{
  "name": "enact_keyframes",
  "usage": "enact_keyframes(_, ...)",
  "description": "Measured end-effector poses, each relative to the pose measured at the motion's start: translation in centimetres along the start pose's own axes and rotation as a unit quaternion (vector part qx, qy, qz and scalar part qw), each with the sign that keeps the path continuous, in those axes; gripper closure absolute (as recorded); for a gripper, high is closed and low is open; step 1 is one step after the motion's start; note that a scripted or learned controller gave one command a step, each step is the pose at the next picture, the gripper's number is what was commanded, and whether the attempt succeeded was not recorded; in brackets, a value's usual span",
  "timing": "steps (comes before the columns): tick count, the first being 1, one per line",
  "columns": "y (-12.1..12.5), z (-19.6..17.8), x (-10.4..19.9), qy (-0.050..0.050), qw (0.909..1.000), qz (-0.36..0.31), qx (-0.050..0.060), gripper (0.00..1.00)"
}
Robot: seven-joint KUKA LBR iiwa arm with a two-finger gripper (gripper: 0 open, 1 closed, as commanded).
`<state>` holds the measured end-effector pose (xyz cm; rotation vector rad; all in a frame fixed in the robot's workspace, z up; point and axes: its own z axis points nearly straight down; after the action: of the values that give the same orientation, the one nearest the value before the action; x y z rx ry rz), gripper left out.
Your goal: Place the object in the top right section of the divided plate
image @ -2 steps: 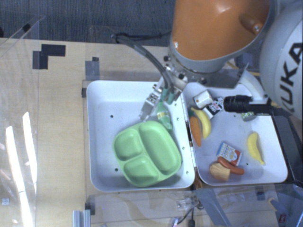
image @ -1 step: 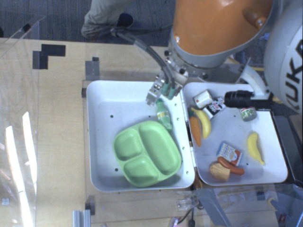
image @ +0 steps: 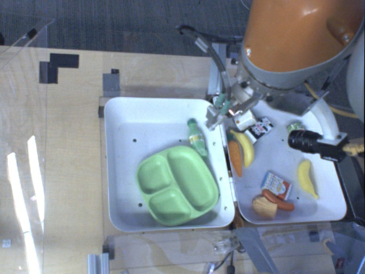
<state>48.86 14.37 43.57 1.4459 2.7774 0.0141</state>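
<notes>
A light green divided plate point(image: 178, 184) with three sections lies in the left bin point(image: 122, 153), toward its front right. A small green bottle point(image: 197, 137) rests just past the plate's far right rim, close to the wall between the bins. My gripper point(image: 215, 117) hangs over that wall, just right of and above the bottle's top end. The big orange and grey arm above hides most of the gripper. I cannot tell whether it touches the bottle.
The right bin point(image: 328, 207) holds a banana point(image: 245, 147) and a carrot point(image: 235, 160) by the dividing wall, a second banana point(image: 308, 179), a small carton point(image: 276, 184), a sausage point(image: 278, 200), a bread piece point(image: 264, 208) and a green can point(image: 295, 128).
</notes>
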Motion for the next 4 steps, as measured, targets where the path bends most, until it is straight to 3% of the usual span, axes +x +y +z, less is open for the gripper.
enact_keyframes(1, 4.6, 2.8, 6.8, 0.002, 0.9999, 0.013, 0.004, 1.0)
enact_keyframes(2, 0.4, 0.0, 0.6, 0.0, 0.9936, 0.113, 0.0, 1.0)
enact_keyframes(3, 5.3, 7.5, 5.3, 0.001, 0.9751, 0.222, 0.007, 1.0)
enact_keyframes(4, 3.6, 21.5, 6.0, 0.0, 0.9404, 0.34, 0.008, 1.0)
